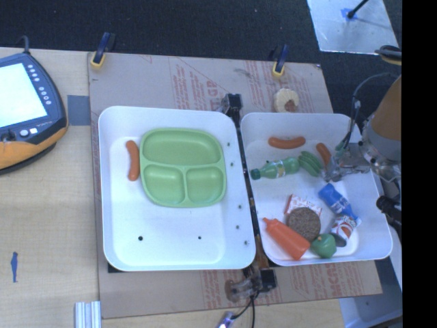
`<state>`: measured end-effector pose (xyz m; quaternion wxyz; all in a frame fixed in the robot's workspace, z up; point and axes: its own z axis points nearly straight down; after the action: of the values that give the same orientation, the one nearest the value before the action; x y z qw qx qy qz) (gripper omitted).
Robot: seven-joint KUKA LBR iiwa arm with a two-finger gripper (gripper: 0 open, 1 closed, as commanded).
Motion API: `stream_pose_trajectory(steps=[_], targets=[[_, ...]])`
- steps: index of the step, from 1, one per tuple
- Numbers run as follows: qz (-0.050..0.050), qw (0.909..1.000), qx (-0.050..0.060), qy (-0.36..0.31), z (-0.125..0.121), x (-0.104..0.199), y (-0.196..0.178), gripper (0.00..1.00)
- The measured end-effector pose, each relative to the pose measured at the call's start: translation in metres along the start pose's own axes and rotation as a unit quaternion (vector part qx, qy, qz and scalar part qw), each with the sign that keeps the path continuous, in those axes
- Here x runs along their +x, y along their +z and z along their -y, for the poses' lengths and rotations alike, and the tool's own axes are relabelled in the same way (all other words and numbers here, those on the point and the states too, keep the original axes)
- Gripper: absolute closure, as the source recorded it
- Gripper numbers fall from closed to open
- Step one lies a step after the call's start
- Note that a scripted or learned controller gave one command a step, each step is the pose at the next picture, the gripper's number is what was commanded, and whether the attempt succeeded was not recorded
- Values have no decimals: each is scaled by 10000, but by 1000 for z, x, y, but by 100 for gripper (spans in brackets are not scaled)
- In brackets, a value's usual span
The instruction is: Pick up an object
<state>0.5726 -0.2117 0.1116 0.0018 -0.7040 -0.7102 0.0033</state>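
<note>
My gripper [336,169] reaches in from the right and hangs low over the right bin [263,125], near its right side. Just left of it lie a small orange sausage [322,153] and a green pickle-like piece [311,162]. A green bottle [276,169] lies further left. Behind them rests a longer sausage [287,141]. In front of the gripper is a blue can [334,199], then a brown patty [302,223], an orange carrot-shaped piece [286,238] and a green pepper [323,245].
The left bin [116,238] holds a green divided plate [182,167] and an orange sausage [132,160]. A tablet in an orange case [27,111] lies at the far left. A small pastry [286,101] sits on the board behind the right bin.
</note>
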Motion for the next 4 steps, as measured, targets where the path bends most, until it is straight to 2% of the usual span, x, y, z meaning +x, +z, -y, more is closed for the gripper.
stream_pose_trajectory(steps=[1, 2, 3, 4], targets=[[3, 10000, 2, -5, 0, 0, 0, 0], [-5, 10000, -16, 12, -58, 30, 19, 0], [-6, 10000, -12, 17, -4, 31, -29, 0], [-4, 10000, -14, 14, -50, 39, 20, 0]])
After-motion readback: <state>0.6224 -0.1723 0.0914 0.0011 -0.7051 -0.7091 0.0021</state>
